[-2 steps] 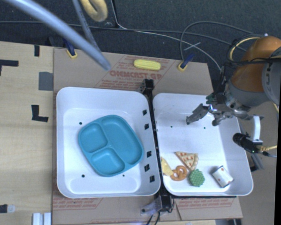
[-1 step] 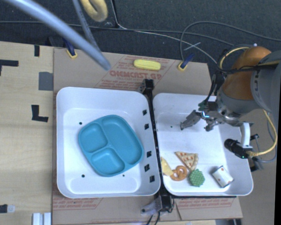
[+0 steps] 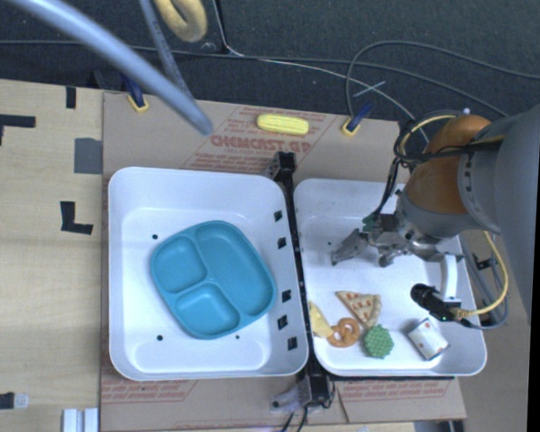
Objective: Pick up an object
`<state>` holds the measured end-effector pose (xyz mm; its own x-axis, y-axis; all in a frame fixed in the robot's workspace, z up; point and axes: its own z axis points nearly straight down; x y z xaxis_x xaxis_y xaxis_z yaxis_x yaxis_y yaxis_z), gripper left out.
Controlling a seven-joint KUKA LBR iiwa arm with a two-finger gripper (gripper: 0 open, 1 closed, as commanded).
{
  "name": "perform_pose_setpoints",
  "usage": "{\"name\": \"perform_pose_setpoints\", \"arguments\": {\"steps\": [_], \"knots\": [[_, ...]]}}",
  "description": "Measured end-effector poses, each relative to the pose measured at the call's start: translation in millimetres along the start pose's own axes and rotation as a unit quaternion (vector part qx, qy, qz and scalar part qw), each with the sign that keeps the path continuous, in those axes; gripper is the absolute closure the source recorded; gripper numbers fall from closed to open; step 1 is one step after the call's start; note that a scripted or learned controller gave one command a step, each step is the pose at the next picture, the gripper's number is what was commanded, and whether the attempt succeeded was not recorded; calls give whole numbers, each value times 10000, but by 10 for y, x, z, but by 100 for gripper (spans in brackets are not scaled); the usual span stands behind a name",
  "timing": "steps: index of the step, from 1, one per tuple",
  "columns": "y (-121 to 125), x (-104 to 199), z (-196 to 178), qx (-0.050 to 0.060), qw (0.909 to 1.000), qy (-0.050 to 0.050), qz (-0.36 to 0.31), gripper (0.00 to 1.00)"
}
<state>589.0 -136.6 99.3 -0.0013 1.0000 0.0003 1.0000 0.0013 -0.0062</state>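
Two white bins sit side by side on the table (image 3: pixel 34 243): the left bin (image 3: pixel 131 203) holds a blue divided plate (image 3: pixel 211 278), and the right bin (image 3: pixel 329 200) keeps small toy foods bunched along its near edge: a waffle wedge (image 3: pixel 359 306), pretzel (image 3: pixel 344 333) and green piece (image 3: pixel 378 342). The tool (image 3: pixel 351 251) hangs low over bare floor just behind them, apparently so it can drop onto one; I cannot tell whether it is open or closed, and nothing shows in its grip.

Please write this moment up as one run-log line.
pincer: over right bin, nothing seen held | waffle wedge, pretzel, green piece: on bin floor | blue tray: left bin
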Motion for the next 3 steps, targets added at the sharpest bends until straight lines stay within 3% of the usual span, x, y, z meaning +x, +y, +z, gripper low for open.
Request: {"name": "perform_pose_setpoints", "arguments": {"steps": [1,2,3], "knots": [[4,3,144,-27,10000,-10,-2,0],[11,2,32,-42,10000,-17,-4,100],[37,13,-391,-43,10000,-3,0,100]]}}
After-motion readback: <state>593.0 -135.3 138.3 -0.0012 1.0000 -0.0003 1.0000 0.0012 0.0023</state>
